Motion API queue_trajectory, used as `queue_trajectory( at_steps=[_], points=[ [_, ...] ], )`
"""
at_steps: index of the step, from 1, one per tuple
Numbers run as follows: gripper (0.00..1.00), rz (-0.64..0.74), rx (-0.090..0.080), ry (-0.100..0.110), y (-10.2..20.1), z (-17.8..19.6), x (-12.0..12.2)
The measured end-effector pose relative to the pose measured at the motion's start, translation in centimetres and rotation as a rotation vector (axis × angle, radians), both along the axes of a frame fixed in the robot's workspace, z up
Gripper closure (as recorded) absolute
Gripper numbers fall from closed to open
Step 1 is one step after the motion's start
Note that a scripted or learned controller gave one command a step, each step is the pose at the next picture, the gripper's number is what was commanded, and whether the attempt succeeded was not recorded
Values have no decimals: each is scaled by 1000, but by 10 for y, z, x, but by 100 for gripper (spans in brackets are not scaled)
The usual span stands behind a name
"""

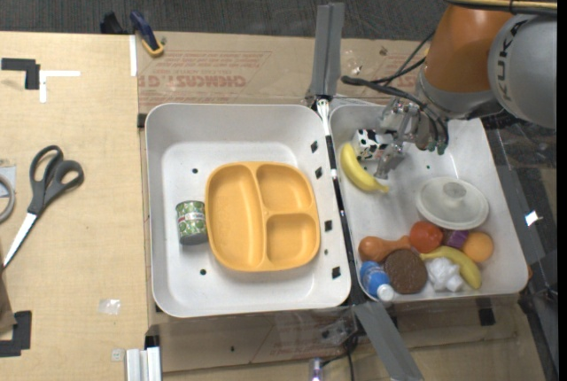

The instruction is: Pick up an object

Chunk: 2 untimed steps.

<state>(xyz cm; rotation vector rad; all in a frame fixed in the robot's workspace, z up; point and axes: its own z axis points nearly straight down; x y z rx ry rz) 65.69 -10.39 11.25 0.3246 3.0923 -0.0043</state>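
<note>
gripper (390,156) over right bin (496,277) | banana (359,172): yellow, curved, beside it

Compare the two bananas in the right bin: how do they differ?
The upper banana lies alone on bare bin floor by the left wall, just below the gripper; the lower banana sits packed among the pile at the bin's near edge. The upper one shows whole; the lower one is partly hidden. Both are yellow and curved.

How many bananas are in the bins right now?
2. One banana lies at the right bin's left wall, just below the gripper. The other banana sits in the pile at that bin's near right corner. Others may be buried there.
</note>
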Motion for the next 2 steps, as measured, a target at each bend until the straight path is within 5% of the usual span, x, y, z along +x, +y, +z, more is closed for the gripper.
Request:
queue_trajectory(
  at_steps=[1,2],
  points=[
    [0,68,-6,-5,-92,-3,-43],
    [0,-162,-1,-22,-74,-1,-108]
  ],
)
